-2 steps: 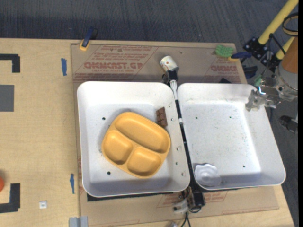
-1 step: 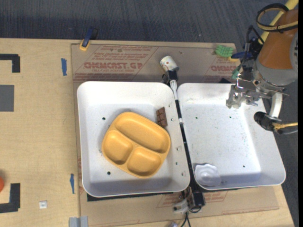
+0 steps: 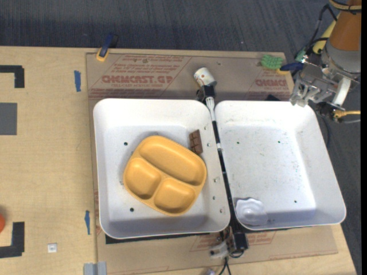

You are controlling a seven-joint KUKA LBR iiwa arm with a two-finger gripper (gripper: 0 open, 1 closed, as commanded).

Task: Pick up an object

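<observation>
Bench: a tan wooden bench [image 3: 46, 153] seen from above at a slant, bearing a brown cardboard sheet [image 3: 149, 76] with red lettering, on which the two bins sit.
Left bin: a shallow white bin [image 3: 109, 130], touching its neighbour along a dark seam at mid-frame.
Yellow tray: a yellow three-compartment tray [image 3: 165, 175], lying flat and turned at an angle in the middle of the left bin, open side up.
Brown piece: a small dark brown block [image 3: 195, 141] just beside the tray's upper right edge, close to the bin's right wall.
Right bin: a second shallow white bin [image 3: 287, 153], its floor lightly speckled.
Clear object: a small pale, translucent object [image 3: 251, 209] in the near left corner of the right bin, against the wall.
Arm: the grey arm with its orange band [image 3: 347, 30] enters at the upper right.
Gripper: the gripper [image 3: 307, 93] hangs over the far right corner of the right bin, well apart from every object; nothing can be seen between its fingers, and whether they stand open or closed cannot be told.
Clamps: a yellow-and-blue clamp [image 3: 105, 47] at the cardboard's far left corner and a green one [image 3: 270, 62] at its far right.
</observation>
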